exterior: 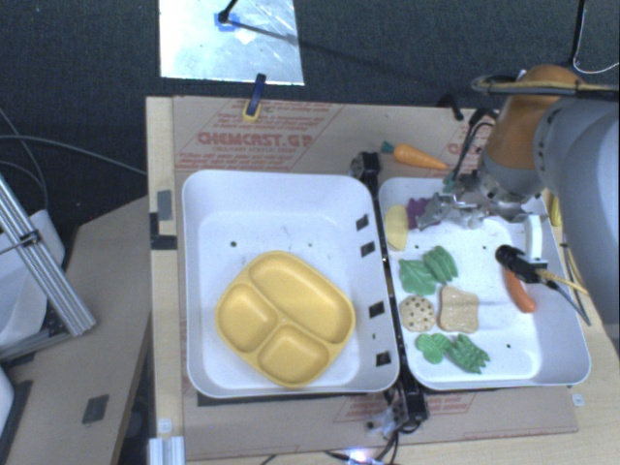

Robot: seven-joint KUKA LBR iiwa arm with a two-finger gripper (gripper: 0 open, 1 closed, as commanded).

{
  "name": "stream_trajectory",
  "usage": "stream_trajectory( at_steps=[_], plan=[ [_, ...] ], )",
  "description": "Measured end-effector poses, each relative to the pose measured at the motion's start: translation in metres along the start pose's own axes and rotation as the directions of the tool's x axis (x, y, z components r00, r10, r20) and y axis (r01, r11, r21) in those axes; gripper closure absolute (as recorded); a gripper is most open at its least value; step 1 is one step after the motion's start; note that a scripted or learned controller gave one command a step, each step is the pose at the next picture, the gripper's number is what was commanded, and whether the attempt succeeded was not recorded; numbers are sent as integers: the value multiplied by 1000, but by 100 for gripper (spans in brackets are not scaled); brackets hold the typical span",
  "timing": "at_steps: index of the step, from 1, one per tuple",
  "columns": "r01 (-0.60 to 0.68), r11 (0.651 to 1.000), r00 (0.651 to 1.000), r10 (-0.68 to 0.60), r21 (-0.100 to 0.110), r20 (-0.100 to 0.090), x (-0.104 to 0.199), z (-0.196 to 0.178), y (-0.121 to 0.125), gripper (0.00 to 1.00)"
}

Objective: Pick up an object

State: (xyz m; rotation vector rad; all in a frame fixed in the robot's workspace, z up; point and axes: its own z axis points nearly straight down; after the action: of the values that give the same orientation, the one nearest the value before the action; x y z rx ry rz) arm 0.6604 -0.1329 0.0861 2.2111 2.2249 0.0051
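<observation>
Red block lettering reading approximately "CHEMCAST GP" was noted on the brown sheet (pixel 291 134) lying under the bins, with further red print on the same sheet at its right and bottom edges too partial to read.

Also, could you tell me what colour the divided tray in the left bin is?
Yellow: the divided tray, in the camera view.

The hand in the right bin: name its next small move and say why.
Probably a short drop straight down onto the purple piece. The hand hangs over the far end of the right bin, just right of that piece, nearer to it than to the yellow piece or green pieces.
</observation>
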Motion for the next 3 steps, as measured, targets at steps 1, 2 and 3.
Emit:
stream_trajectory(
  at_steps=[1, 2, 3],
  plan=[
    [-7, 1000, 1000, 7, 8, -2, -16, 1, -51, 0],
    [-4, 1000, 1000, 4, 7, -7, -56, 1, -128, 0],
    [-1, 1000, 1000, 1, 6, -10, -55, 0, -174, 0]
  ],
)
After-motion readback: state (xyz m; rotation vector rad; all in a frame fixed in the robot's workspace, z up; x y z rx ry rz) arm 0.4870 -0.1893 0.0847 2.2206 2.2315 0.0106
